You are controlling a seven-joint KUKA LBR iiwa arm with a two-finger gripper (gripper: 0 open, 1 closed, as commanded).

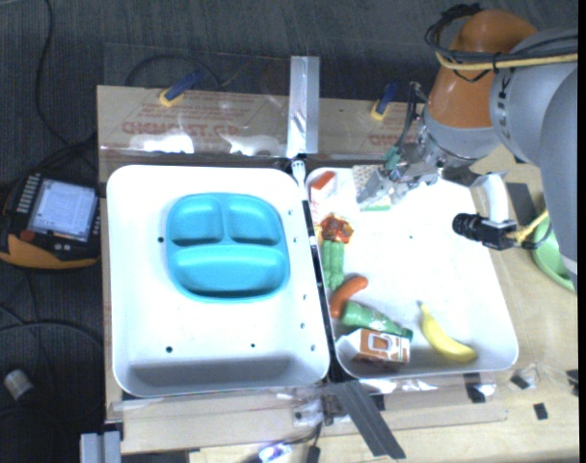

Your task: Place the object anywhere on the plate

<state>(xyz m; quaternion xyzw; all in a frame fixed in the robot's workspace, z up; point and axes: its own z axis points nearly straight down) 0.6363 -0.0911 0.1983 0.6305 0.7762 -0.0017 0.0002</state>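
We see the banana (pixel 445 337) near the right bin's (pixel 486 287) near edge, open floor beyond it; the blue plate (pixel 226 244) sits left. The pincer's (pixel 394 177) grip we cannot tell.

Arm (pixel 539 85): smooth, rounded grey casing, broad and bulky beside the right bin (pixel 495 287). Orange band (pixel 471 70) above the wrist, glossy and dome-shaped. Thin black cables loop over the top of the orange band, and a pale yellowish cable runs across the grey shell. Wrist section below the band is grey. Gripper (pixel 394 177): small dark metal parts with a touch of green, over the bin's far edge.
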